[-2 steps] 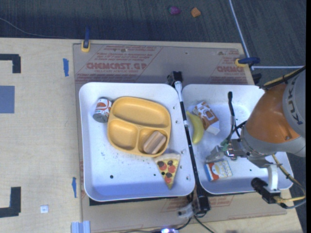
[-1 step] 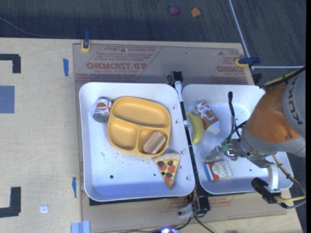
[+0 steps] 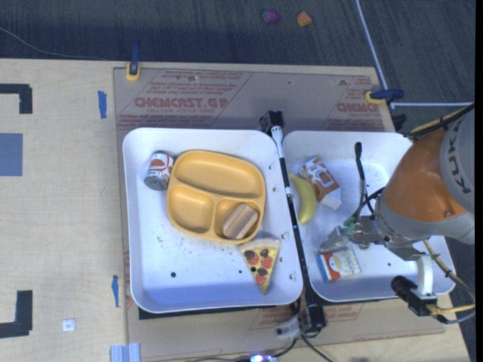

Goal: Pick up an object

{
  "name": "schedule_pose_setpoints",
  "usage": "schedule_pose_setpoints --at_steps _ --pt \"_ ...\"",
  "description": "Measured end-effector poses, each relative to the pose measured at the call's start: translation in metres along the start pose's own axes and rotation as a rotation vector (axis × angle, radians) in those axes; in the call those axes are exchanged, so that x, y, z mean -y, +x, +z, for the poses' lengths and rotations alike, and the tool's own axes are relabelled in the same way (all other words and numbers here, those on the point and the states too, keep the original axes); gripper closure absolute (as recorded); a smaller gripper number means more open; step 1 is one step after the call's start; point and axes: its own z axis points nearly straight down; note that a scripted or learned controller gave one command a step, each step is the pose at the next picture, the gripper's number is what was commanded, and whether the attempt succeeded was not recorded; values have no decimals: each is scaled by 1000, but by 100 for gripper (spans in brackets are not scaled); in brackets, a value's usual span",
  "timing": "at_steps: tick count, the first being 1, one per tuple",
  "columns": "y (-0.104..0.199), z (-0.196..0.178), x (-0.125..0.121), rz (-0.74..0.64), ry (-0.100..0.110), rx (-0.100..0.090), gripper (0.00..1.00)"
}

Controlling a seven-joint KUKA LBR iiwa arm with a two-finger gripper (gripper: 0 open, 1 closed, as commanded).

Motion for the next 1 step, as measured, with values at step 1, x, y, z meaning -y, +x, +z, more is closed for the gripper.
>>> schedule_pose_setpoints --at_steps 1 --pt "3 0 0 3 0 4 0"
